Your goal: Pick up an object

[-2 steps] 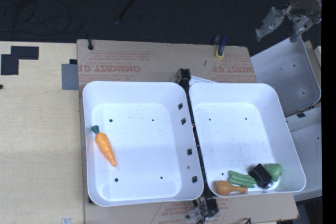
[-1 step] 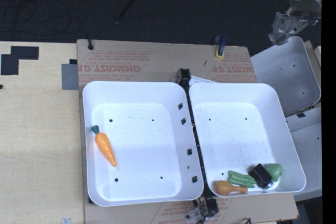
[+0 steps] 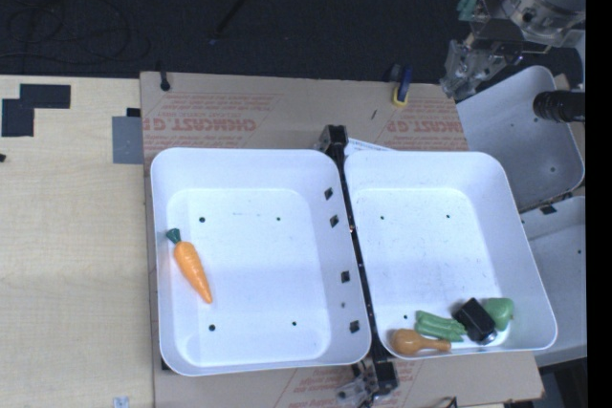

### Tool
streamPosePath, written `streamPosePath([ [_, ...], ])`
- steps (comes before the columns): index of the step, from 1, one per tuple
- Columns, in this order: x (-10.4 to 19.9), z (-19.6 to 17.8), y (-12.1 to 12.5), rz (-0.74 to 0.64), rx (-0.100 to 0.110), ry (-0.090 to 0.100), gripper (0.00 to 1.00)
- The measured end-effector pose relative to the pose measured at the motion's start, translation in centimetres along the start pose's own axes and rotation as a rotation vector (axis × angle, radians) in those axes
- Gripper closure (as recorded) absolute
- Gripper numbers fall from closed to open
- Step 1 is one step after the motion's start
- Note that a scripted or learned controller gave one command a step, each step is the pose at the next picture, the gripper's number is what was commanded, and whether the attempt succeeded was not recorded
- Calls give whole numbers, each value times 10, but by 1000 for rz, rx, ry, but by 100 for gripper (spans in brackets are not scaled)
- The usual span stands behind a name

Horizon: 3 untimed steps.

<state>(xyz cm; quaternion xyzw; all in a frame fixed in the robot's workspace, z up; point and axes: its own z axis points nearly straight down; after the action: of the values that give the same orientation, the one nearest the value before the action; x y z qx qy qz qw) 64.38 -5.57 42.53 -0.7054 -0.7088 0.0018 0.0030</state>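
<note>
Fig.: overhead slanted view of the surface w/ two shallow white bins side by side. Left to right: left bin holds one toy carrot, orange w/ green top, lying near the bin's left wall, tip pointing toward the near edge, well apart from anything else. Right bin holds a cluster in its near right corner: a tan pear-shaped piece, a green pod-like veg, a black block and a green rounded piece; these touch or overlap one another. Gripper hangs high above the far right of the surface, beyond the right bin's far rim, nowhere near any object; whether it is wide or narrow cannot be told at this res.

Step in hand (judged): approach, nothing grasped yet. Best practice: target the isolated carrot, or else the tan piece at the cluster's edge; descend vertically, align the closing axis across the object's short width, keep off the bin walls. Corner cluster risks a multi-object or slipped grasp.
</note>
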Motion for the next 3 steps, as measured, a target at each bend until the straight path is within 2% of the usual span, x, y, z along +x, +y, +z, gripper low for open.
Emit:
streamPosePath([
  [1, 54, 23, -6, 0, 0, 0, 100],
  [2, 0, 125, -45, 11, 9, -3, 100],
  [3, 78, 40, -62, -3, -12, 0, 100],
])
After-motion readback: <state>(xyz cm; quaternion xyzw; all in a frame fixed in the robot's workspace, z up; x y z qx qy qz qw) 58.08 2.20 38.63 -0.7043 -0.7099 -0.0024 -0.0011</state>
